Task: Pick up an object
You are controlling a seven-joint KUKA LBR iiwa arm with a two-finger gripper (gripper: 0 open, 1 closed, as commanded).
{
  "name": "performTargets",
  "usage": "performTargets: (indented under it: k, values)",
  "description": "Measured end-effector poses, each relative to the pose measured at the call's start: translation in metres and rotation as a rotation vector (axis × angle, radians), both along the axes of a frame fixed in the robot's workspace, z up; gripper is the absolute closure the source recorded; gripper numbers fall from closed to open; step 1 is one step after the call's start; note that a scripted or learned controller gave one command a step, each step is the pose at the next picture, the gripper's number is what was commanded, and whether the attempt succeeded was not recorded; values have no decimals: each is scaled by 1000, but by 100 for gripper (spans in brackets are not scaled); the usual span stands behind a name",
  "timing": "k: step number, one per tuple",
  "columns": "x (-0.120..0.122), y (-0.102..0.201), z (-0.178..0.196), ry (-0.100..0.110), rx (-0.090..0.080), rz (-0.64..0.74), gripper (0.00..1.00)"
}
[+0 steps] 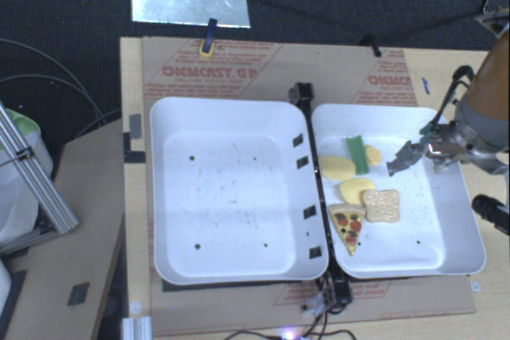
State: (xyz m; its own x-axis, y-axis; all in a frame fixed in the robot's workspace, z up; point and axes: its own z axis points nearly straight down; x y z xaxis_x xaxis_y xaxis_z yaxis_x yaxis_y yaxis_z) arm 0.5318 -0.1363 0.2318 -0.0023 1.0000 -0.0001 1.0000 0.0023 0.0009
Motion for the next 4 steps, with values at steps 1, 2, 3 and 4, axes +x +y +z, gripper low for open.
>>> performTargets:
  k: [1, 2, 3, 4]
  values:
    - [-44, 55, -149, -7, 0, 1, 0]
    - [-17, 52, -144, -8, -2, 0, 0]
    - [-16, 52, -132, -12, -3, -1, 100]
    - [-44, 147, -43, -8, 6, 11, 100]
